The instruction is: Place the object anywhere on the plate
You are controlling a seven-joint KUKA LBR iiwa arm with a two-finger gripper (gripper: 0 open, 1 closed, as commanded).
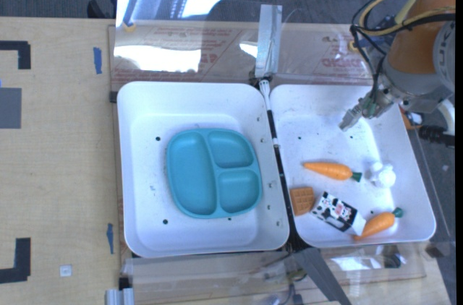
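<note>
A teal plate (213, 172) with three compartments lies in the left bin (145, 116). The right bin (311, 116) holds an orange carrot (328, 170) with a green stem, a second carrot (379, 223) near the front right corner, a tan waffle-like cracker (303, 200), a black-and-white cow-print carton (335, 212), and a small white object (382, 174). My gripper (353, 118) hangs over the back right part of the right bin, above and behind the carrots, with nothing seen between its fingers.
A clear acrylic wall (195, 36) stands behind both bins. The arm's grey body with its orange band (423, 36) and cables crowd the right bin's far right corner. A wooden benchtop (58, 152) extends to the left.
</note>
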